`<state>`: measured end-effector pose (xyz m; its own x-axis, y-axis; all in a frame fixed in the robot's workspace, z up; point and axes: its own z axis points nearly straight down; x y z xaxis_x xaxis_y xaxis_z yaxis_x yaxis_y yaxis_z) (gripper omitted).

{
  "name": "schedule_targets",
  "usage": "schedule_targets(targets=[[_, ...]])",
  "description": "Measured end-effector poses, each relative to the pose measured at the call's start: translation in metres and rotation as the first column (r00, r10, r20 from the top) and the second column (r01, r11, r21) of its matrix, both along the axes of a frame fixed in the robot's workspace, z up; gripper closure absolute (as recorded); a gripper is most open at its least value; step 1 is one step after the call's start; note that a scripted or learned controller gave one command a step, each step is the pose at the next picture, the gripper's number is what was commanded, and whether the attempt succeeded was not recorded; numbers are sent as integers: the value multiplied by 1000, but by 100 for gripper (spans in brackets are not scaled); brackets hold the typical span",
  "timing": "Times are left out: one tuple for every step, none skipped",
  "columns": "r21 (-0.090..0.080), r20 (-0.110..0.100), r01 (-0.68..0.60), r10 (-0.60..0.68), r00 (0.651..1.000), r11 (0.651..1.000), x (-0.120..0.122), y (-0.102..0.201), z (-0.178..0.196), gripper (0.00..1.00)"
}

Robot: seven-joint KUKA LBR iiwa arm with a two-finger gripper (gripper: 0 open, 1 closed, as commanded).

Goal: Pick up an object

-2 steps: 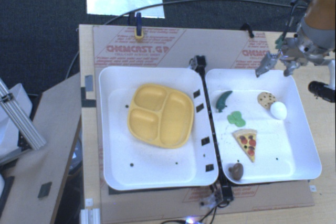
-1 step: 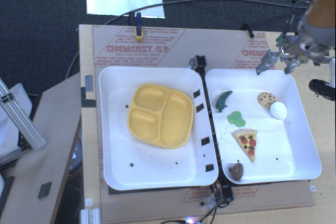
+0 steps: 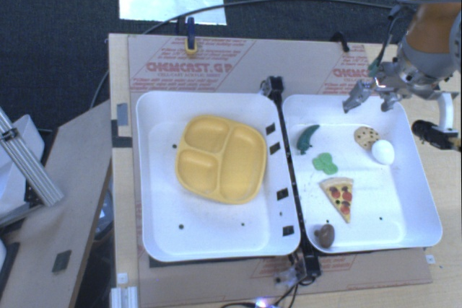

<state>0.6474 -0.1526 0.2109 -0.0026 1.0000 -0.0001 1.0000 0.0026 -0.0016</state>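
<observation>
My gripper (image 3: 371,99) hangs open above the far edge of the right bin (image 3: 415,227), with nothing between its fingers. Below it in that bin lie a cookie (image 3: 366,136), a white egg (image 3: 382,152), a dark green pepper (image 3: 307,138), a light green leafy piece (image 3: 325,164), a pizza slice (image 3: 339,197) and a brown lump (image 3: 325,234) at the near edge. The cookie and egg are the closest things to the gripper, a little nearer the camera than it.
The left bin (image 3: 155,227) holds a yellow divided plate (image 3: 220,158). Black clips (image 3: 280,171) run along the seam between the bins. A cardboard sheet (image 3: 224,61) lies under both bins, and a cable (image 3: 289,2) crosses the dark floor behind.
</observation>
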Motion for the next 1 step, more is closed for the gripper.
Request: schedule_targets(targets=[[1, -1, -3, 3, 1000, 1000, 6, 9, -56, 0]])
